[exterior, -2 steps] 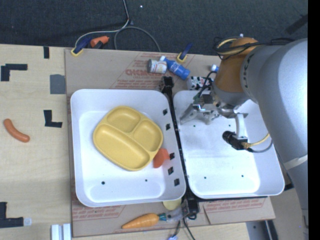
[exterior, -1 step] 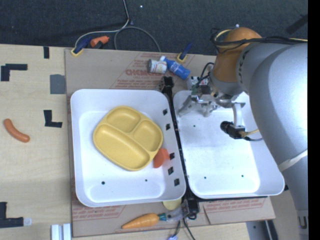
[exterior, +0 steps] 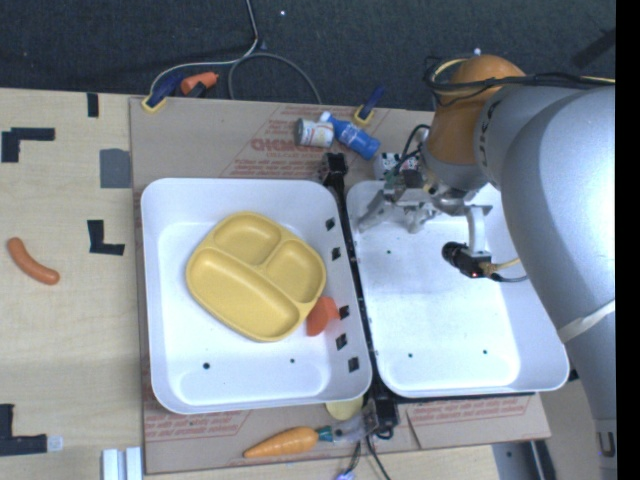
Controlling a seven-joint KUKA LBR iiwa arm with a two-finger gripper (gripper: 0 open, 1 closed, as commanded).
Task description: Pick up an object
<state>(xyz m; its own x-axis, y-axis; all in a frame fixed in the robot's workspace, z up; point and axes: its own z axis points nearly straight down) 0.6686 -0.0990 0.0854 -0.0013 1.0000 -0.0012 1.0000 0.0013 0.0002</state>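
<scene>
Yellow divided plate (exterior: 257, 273) in left bin (exterior: 160, 218), small orange piece (exterior: 321, 317) touching its rim. Probably light, rigid, slick; best gripped at rim. End effector (exterior: 405, 203) over right bin's (exterior: 540, 373) far edge; opening indiscernible.
</scene>
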